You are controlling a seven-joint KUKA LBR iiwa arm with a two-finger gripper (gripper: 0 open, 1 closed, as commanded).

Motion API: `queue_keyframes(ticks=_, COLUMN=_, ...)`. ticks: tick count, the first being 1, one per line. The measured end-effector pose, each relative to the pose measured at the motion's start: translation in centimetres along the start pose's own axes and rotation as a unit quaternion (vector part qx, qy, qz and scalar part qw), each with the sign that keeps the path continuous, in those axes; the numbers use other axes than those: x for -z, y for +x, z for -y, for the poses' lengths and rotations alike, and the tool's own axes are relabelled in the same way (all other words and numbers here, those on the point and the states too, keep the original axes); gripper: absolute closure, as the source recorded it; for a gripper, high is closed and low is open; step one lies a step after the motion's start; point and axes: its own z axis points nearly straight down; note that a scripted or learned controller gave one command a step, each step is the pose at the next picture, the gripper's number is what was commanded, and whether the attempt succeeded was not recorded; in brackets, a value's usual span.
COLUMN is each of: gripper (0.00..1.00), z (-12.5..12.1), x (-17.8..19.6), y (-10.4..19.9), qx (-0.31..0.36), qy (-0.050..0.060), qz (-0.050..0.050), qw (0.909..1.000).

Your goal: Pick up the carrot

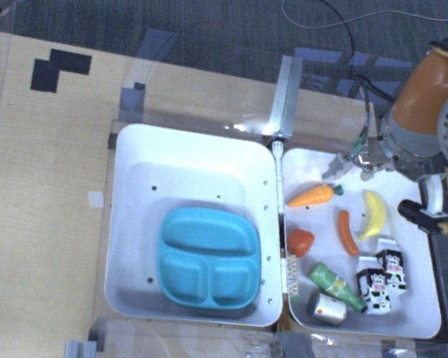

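While the left bin (123, 202) carries a blue tray (210, 256), the carrot (311, 196) lies loose in the right bin (427, 315), near its upper left corner. Right of the carrot rest a sausage (347, 231) and a banana (374, 214); below it a tomato (300, 241), a green bottle (335, 285), a can (326, 308) and a carton (382, 281). Just above and right of the carrot, the gripper (348, 167) hovers, fingers narrowly parted, holding nothing.
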Motion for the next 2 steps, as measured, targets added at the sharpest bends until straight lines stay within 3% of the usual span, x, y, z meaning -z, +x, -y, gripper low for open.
queue_keyframes(ticks=1, gripper=0.0, z=4.6, x=4.3, y=2.0, qx=0.116, qy=0.0, qz=0.0, qw=0.9933)
queue_keyframes(ticks=2, gripper=0.0, z=0.2, x=-5.5, y=2.9, qx=0.351, qy=0.007, qz=-0.006, qw=0.9365)
